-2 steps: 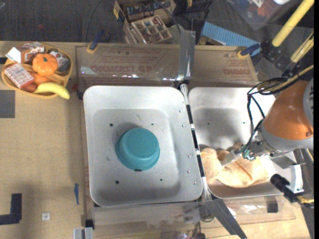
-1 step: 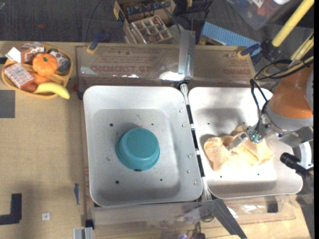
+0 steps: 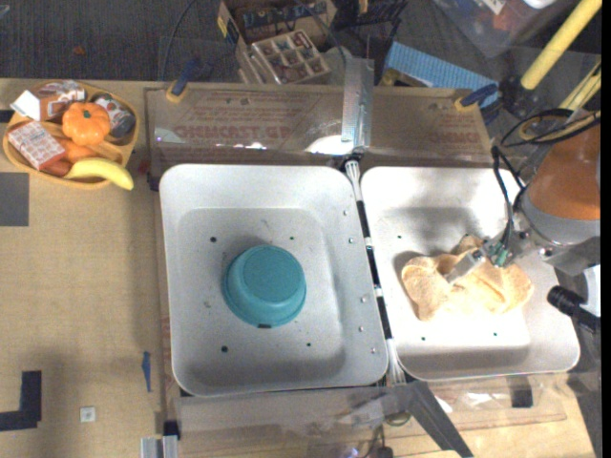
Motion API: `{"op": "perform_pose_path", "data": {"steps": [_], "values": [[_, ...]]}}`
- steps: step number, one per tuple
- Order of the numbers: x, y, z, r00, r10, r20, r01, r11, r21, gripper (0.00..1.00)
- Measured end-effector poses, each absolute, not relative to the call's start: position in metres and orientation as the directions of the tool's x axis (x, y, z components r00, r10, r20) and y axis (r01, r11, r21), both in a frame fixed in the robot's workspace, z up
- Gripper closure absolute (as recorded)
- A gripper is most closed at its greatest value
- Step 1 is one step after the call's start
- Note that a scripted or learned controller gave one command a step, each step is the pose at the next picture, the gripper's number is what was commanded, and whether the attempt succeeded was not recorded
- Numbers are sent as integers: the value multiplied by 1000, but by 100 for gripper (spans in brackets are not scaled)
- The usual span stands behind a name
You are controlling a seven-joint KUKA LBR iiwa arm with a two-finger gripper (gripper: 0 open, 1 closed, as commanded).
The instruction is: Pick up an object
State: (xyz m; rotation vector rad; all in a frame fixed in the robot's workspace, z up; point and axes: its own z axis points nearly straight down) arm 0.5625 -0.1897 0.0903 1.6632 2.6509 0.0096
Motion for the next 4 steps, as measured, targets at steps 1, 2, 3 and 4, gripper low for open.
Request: {"op": "perform_pose_path", "data": {"steps": [1,2,3,4], "values": [[611,-195,90,-570,822,-10,822,570,7,0],[612,-195,100,-571,821,-14,821,571,9,100],[612,-195,100,-571,821,-14,821,571,9,0],[655,-195,94,-670,743,-1,743,670,-1,0]]}}
